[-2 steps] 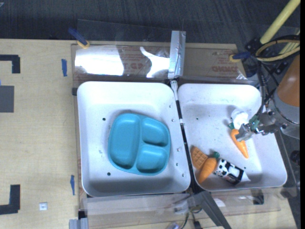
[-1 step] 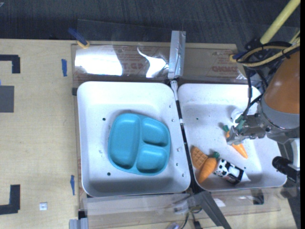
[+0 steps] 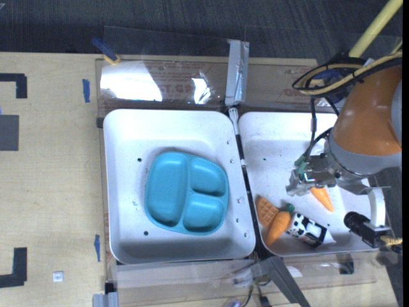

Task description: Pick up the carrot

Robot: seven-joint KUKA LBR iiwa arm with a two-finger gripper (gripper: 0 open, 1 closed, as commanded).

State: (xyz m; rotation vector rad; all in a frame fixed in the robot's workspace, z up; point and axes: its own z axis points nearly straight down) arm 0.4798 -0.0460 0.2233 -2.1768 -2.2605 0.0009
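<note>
An orange carrot [image 3: 277,226] with a small green top lies near the front wall of the right bin [image 3: 268,139]. It sits between a waffle-patterned orange piece [image 3: 263,206] and a black-and-white cow toy [image 3: 307,230]. My gripper [image 3: 307,178] hangs over the middle of the right bin, up and to the right of that carrot and apart from it. A second orange tapered piece [image 3: 323,197] sits directly below and right of the gripper. Its upper end meets the gripper body, and I cannot tell if it is held.
The left bin [image 3: 121,139] holds a blue divided plate [image 3: 186,192]. A clear divider stands between the two bins. The arm's orange band and cables hang over the right bin's far right side, and a black fitting [image 3: 359,226] is at its front right corner.
</note>
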